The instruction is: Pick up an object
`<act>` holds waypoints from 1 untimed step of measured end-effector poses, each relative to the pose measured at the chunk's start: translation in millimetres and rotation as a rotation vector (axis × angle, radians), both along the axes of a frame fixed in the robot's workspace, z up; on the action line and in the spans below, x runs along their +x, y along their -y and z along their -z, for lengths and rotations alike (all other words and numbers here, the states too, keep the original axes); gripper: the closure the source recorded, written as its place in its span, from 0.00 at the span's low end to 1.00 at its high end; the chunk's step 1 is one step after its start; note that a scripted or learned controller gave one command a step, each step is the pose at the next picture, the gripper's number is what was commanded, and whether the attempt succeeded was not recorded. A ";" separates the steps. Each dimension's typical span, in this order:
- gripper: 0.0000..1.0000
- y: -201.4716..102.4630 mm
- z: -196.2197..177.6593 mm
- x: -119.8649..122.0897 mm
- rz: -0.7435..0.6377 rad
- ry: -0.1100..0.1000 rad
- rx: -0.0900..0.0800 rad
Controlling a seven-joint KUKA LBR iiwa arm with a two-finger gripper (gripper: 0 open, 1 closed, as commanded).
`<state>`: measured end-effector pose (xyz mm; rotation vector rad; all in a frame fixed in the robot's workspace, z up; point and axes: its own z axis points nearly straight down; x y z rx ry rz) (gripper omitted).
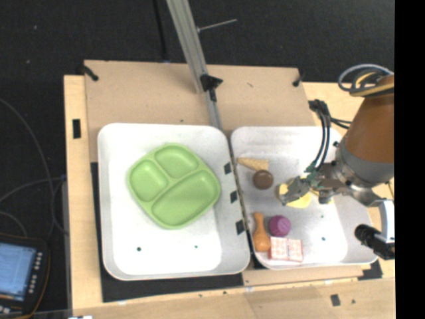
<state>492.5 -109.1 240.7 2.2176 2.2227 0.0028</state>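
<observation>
I see gripper (297, 190) low over right bin (332, 248), at yellow obj (300, 201). Nearby: ice-cream cone toy (257, 171), purple obj (279, 226), orange carrot-like pc (260, 233), pink-white box (286, 248). Left bin (119, 244) w/ green divided plate (174, 185).

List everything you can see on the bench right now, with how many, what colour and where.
Bins: two, white, side by side on the bench.
Divided plate: one, green, in the left bin.
Cone: one, tan, upper left of the right bin.
Ball: one, brown, just below the cone.
Yellow object: one, yellow, middle of the right bin, partly under the claw.
Round object: one, purple, lower part of the right bin.
Carrot-like piece: one, orange, along the right bin's left wall.
Small box: one, pink and white, at the right bin's near edge.
Arm: one, grey with orange band, from the right.
Claw: one, over the yellow object.
</observation>
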 end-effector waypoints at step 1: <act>0.00 0.3 0.0 0.0 0.002 0.001 0.000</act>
